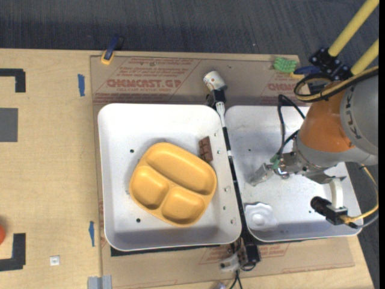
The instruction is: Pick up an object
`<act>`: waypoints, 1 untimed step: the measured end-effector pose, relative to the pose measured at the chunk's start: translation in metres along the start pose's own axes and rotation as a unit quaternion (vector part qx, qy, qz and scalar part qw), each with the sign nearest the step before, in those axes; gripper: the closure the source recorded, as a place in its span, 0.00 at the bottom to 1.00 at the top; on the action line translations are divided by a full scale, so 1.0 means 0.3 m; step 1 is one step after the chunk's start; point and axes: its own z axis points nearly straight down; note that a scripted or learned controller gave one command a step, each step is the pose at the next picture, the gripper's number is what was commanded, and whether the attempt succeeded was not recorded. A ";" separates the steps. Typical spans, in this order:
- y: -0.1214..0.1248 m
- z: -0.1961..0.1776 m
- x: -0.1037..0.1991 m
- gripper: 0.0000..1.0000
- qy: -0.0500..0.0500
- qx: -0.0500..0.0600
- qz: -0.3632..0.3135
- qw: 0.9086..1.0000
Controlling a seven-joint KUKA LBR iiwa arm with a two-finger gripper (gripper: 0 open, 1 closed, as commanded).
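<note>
Gripper (260,174) sits low in the right bin (301,224), near that bin's middle, its tip pointing toward the wall shared with the left bin (114,161); whether it is spread or pressed together cannot be told at this slant, and nothing can be seen held in it. Nearest to it is a white lumpy object (258,214), which lies on the right bin's floor close to the front wall, apart from the gripper.

On the left bin's floor rests a yellow divided plate (173,182), seemingly upside down, its three rounded humps facing up. A small brown piece (205,149) lies just beside the plate's upper right edge, against the wall that divides the bins.

Both bins stand on a brown cardboard sheet (150,80) with red print, laid over a pale wooden bench (48,179). Strips of blue tape (81,84) mark the sheet's left edge, and a blue and yellow clamp (110,52) grips its far edge. Black tape marks (17,80) and a grey square (7,125) sit on the bench at the left. Beyond the bench lies dark blue-grey carpet (180,11).
</note>
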 end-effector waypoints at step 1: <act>-0.181 0.001 0.009 0.00 0.000 0.000 -0.029 1.000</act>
